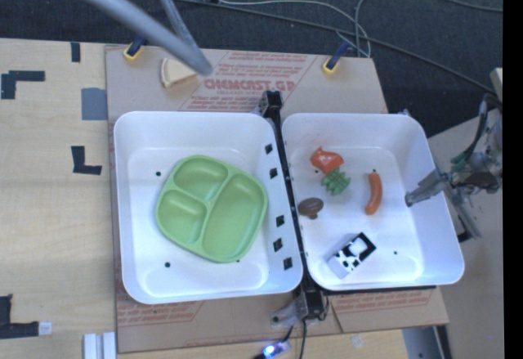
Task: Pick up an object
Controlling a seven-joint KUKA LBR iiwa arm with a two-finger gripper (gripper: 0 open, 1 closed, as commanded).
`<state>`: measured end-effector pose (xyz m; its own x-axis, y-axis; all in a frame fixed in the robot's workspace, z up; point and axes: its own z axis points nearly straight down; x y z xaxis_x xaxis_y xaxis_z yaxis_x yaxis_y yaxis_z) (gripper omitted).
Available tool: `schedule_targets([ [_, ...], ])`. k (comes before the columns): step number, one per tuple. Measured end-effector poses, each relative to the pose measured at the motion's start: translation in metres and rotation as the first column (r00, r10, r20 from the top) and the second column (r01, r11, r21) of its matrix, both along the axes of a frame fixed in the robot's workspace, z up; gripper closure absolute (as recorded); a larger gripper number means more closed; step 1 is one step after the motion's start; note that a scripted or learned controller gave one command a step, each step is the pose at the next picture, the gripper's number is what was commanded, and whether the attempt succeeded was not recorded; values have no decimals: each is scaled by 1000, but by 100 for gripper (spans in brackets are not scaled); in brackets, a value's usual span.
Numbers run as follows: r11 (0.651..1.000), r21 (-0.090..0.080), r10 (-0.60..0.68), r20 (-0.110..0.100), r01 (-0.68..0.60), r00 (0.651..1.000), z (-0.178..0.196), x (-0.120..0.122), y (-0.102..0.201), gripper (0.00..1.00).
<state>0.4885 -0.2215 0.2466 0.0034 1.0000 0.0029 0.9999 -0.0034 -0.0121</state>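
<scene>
Two white bins sit side by side on the bench, and the right bin (413,136) carries everything I could pick: a red piece (326,159) and a green leafy piece (335,181) near its far edge toward the divider, a brown piece (310,207) just beside the divider, an orange sausage-shaped piece (373,192) nearer the middle, and a black-and-white box (352,254) toward the near edge. The left bin (122,186) holds a green divided plate (212,207). I judge that I am at the very start, the approach not yet made: my gripper (425,190) hangs at the right bin's right edge, over the rim, with nothing between its parts that I can see, and whether it is released or clenched I cannot tell from this slant. The orange piece is the nearest candidate, lying a little way inward from the tool toward the divider, apart from its neighbours. My next move calls for travelling inward over the bin, centring above that piece and descending onto it.
</scene>
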Motion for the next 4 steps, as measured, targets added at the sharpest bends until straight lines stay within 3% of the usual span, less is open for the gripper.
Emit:
schedule_targets([
  [1, 1000, -3, 4, 11, -4, 1000, 6, 3, 0, 0],
  [4, 1000, -1, 5, 6, -5, 1000, -155, 16, 8, 0],
])
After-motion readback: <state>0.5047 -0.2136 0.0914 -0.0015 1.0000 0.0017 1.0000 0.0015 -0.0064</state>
